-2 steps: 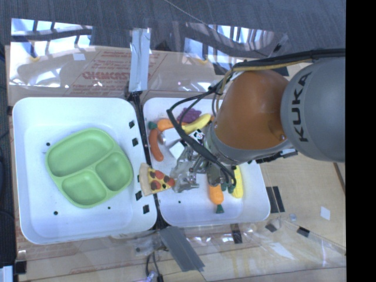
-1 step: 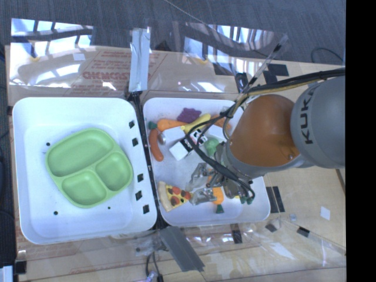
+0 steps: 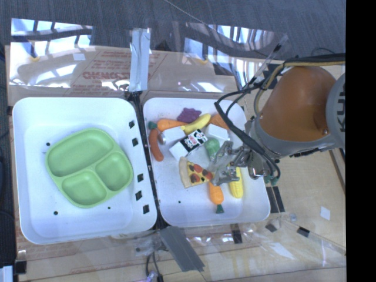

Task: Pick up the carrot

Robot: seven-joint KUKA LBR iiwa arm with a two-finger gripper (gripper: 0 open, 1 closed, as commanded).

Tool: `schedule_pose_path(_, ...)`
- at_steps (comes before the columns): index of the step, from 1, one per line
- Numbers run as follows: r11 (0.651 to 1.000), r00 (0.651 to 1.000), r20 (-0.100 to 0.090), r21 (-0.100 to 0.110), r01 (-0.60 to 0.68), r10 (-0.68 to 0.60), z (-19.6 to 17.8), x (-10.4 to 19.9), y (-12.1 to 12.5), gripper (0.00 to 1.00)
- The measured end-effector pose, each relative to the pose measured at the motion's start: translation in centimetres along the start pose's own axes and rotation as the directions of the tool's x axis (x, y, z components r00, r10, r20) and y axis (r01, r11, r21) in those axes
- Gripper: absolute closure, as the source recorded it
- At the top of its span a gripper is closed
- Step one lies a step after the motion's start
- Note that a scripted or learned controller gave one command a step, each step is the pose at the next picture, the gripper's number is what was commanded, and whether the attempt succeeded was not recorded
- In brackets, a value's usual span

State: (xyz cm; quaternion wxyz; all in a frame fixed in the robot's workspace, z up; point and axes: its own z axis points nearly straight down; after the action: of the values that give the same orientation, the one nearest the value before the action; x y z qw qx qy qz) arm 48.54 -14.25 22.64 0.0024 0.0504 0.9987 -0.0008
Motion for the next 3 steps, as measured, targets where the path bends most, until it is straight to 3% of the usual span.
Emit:
schedule_pose_path(1, 0.990, 0.990, -0.009, -0.001, -0.138, 0.138, 5.8, -2.7, -3.1, 1.00)
schedule_pose_path(2, 0.991, 0.991, -0.007, -0.001, -0.137, 0.137, 5.7, -2.7, -3.1, 0.00)
schedule_pose_path(3, 0.981, 0.981, -0.005, -0.001, -0.195, 0.195, 13.5, -1.9, -0.9, 0.00)
